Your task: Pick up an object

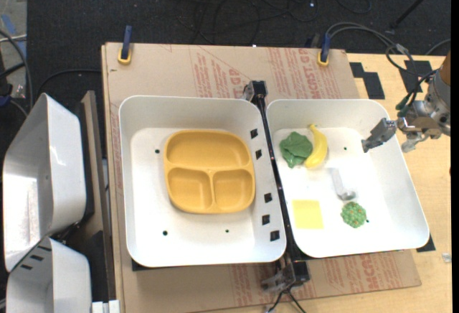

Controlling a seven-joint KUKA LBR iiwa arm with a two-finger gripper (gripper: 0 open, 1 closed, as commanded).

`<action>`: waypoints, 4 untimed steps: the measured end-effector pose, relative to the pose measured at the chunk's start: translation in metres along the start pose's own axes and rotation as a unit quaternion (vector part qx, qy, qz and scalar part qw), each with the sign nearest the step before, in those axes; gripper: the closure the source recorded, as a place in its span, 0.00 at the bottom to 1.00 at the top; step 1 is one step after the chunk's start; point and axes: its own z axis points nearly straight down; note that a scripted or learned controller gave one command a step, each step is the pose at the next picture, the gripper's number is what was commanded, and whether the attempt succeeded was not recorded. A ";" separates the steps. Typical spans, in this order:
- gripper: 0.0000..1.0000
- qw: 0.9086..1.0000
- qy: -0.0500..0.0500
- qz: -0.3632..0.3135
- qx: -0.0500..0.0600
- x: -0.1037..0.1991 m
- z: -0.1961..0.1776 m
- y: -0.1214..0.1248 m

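**A:** How far along are you seeing this pick?

**B:** You are looking at an early stage, as I judge it. The gripper [393, 133] is hanging over the right edge of the right bin [401, 182], and its fingers [377, 136] are grasping nothing; whether they are spread or closed, I cannot tell from this angle. Every object is lying on the bin floor, so the descent, the closing and the lift are all left to do.

**A:** Which object are you taking as the target, and how is it lying?

**B:** The task is naming none, so I am guessing the banana [317, 146], near the bin's upper left, touching the green leafy piece [293, 148]. Its long axis is running from upper left to lower right-of-down, stem tip pointing up toward the far rim, curve bulging right. The yellow square [308, 215], the grey piece [340, 184] and the green ball [353, 214] are sitting nearer you. The yellow tray [210, 170] is resting in the left bin [143, 182].
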 end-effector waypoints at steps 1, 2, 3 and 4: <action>0.00 1.000 -0.002 -0.002 -0.006 0.001 -0.007 0.002; 0.00 1.000 -0.001 0.000 -0.005 -0.003 0.038 -0.002; 0.00 1.000 -0.001 0.000 -0.005 0.003 0.098 -0.004; 0.00 1.000 0.000 0.000 -0.004 0.001 0.160 -0.010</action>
